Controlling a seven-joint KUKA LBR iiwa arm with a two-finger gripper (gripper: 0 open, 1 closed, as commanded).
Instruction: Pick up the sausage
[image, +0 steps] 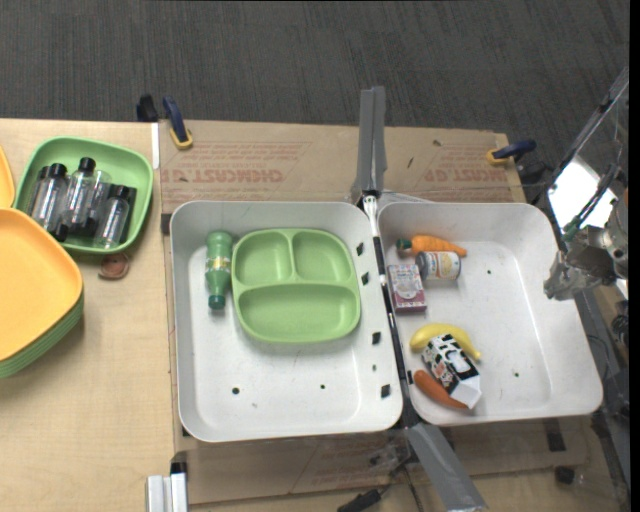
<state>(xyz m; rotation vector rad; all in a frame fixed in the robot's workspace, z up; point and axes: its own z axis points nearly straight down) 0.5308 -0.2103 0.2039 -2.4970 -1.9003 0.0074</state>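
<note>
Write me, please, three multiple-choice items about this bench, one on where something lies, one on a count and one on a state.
1. Where does the sausage lie?
A. on the green divided plate
B. in the right bin, near its front left corner
C. on the bare bench beside the bins

2. How many compartments does the green divided plate have?
A. two
B. three
C. five

3. How does the green bottle rest in the left bin?
A. lying on its side beside the plate
B. standing upright on the plate
C. held up by the pincer

Key: 1 B, the orange-red sausage lies under the black-and-white packet in the right bin. 2 B, two small sections sit above one wide one. 3 A, its length runs flat along the plate's left edge.
</note>
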